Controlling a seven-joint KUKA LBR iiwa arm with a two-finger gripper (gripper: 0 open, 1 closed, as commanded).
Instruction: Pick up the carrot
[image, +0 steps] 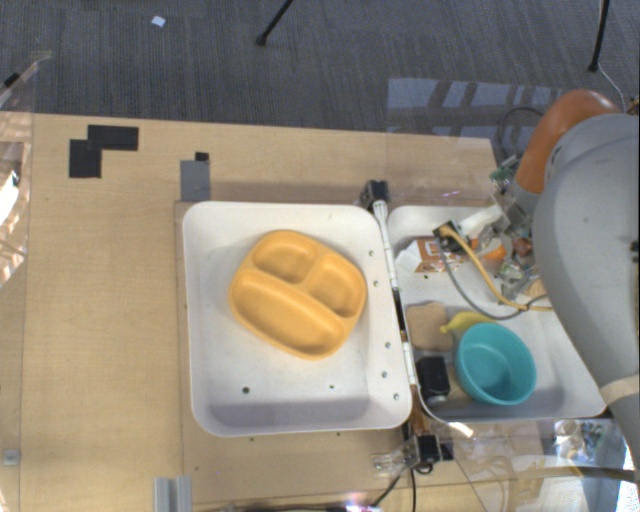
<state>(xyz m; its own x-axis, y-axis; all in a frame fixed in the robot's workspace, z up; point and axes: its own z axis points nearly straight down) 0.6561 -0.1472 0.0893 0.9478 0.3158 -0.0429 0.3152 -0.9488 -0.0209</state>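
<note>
Here the grey arm with its orange band is reaching into the right-hand shallow white bin from the right edge of the surface, and its wrist is hanging over that bin's far edge, where the gripper is sitting among a tangle of thin cables; whether it is released or clenched I cannot tell. A small orange shape near the bin's far edge, just beside the gripper, is probably the carrot, though it is too small and too mixed in with the wiring to be sure. Nearer the bin's front edge a teal plastic bowl is standing, with a yellow banana-like piece touching its far rim and a small black block just beside it by the bin's left wall. The left-hand white bin is carrying a yellow divided plastic plate. The main risk, as I am judging it, is that the gripper is closing on cable or on bare bin floor instead of the carrot, since the target is slim and crowded. A glancing contact could also be nudging it against the wall.
</note>
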